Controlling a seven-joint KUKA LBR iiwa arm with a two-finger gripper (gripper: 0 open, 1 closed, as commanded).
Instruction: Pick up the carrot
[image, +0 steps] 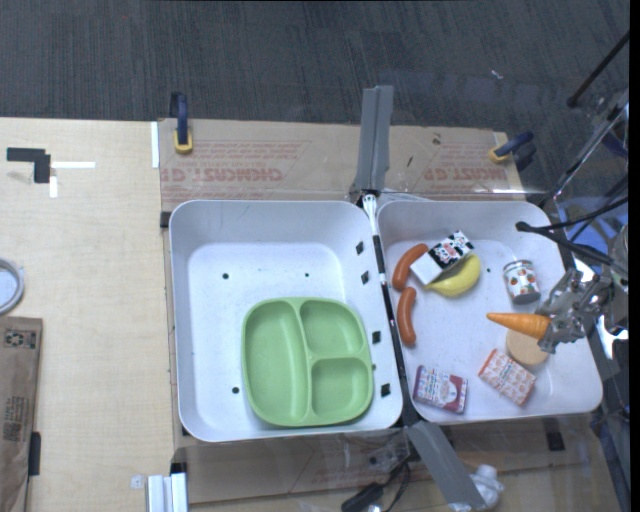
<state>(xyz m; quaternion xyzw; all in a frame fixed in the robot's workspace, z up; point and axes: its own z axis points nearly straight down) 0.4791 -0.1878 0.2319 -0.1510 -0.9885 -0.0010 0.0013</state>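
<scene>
Gripper (560, 322) seemed closed on the carrot's (518, 322) thick end; I feared it slipping from that end-grip.

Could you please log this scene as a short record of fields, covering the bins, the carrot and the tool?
left bin: shallow white bin holding a green three-compartment plastic plate
right bin: shallow white bin holding food items
carrot: orange tapered carrot, lying tip toward the left, thick end at the tool
tool: metal two-finger tool at the carrot's thick end
beside carrot: yellow banana, small tin can, two red sausages
</scene>
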